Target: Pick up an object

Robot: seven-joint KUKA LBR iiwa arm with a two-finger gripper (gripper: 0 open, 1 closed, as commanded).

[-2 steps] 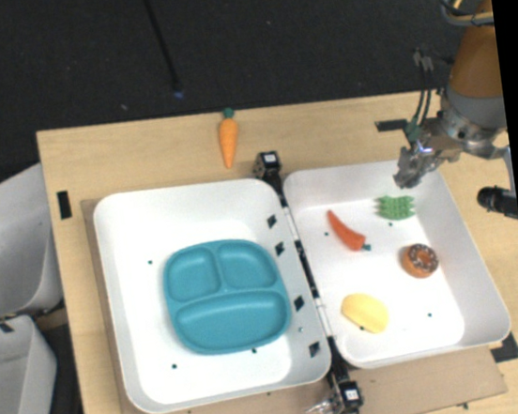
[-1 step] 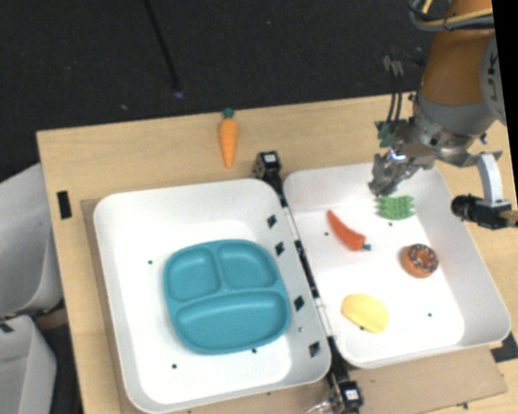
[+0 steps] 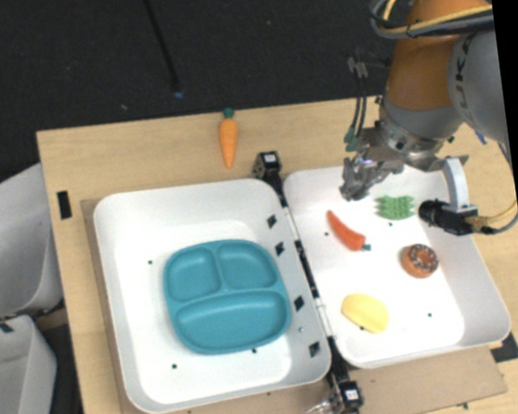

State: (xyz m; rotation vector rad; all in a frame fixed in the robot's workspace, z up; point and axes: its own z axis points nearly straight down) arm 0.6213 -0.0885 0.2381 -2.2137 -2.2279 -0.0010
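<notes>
In the right bin [image 3: 472, 315] lie a red pepper-like piece [image 3: 345, 231], a green leafy piece [image 3: 395, 206], a round brown piece [image 3: 419, 260] and a yellow lemon-like piece [image 3: 364, 312]. My gripper [image 3: 360, 181] hangs over the bin's far part, just above and right of the red piece and left of the green piece. Nothing shows between its fingers.
The left bin [image 3: 142, 359] holds a teal divided plate [image 3: 225, 295]. An orange carrot [image 3: 228, 138] lies on the bench behind the bins. Black clips [image 3: 267, 164] sit along the seam between the bins. The arm's grey and orange body [image 3: 430, 65] looms over the right bin's far corner.
</notes>
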